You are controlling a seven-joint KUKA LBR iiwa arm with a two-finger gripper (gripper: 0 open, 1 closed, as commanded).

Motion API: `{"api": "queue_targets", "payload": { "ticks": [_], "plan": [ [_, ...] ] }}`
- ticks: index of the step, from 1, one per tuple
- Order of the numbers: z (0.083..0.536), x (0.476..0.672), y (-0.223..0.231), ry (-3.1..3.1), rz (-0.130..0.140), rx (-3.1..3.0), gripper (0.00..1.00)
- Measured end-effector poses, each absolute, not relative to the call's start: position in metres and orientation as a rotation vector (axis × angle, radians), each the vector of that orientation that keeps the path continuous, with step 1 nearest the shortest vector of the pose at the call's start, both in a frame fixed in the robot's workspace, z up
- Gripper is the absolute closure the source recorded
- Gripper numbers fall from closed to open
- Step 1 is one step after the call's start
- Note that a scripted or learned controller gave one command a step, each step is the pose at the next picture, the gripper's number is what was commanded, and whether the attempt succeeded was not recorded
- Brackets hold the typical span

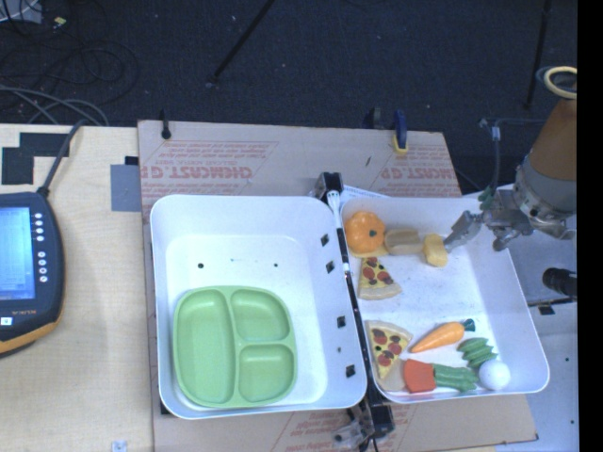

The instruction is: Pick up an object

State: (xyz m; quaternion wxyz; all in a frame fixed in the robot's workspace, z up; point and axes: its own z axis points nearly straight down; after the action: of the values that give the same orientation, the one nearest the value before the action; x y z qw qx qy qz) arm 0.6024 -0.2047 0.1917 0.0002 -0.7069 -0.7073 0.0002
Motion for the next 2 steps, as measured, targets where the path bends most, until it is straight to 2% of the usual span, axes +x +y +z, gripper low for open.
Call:
{"api": "queue_targets", "payload": {
  "ticks": [1,2],
  "plan": [
    [0.108,0.642,-0.149,-2.221,0.003,-2.21,0.0],
    [0.094,0.643,-0.164,-2.23,-0.005,-2.225,0.0]
  ]
}}
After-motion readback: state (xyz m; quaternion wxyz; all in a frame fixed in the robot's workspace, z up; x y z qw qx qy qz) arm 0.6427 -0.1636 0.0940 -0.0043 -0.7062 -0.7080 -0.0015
